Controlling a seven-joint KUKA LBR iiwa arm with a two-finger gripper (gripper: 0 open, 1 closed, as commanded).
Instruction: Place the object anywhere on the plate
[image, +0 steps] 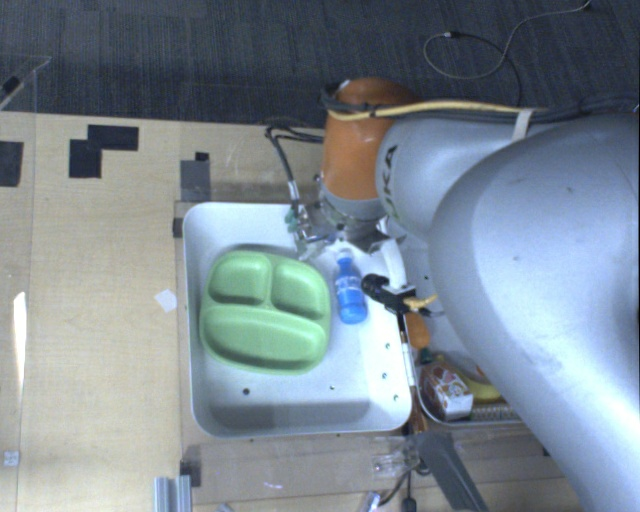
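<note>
Camera view: a green three-compartment plastic plate (267, 311) lies in the left shallow white bin (290, 412). A small blue plastic bottle with a white cap (349, 292) lies on the bin floor just beside the plate's right edge, not on it. The metal two-finger gripper (312, 232) hangs above the bottle's cap end; its opening cannot be determined.

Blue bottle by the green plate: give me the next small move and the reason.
Probably carry the blue bottle a little toward the picture's left, over the green plate. It sits just below the claw and beside the plate's right rim, above the white bin floor rather than the plate.
</note>
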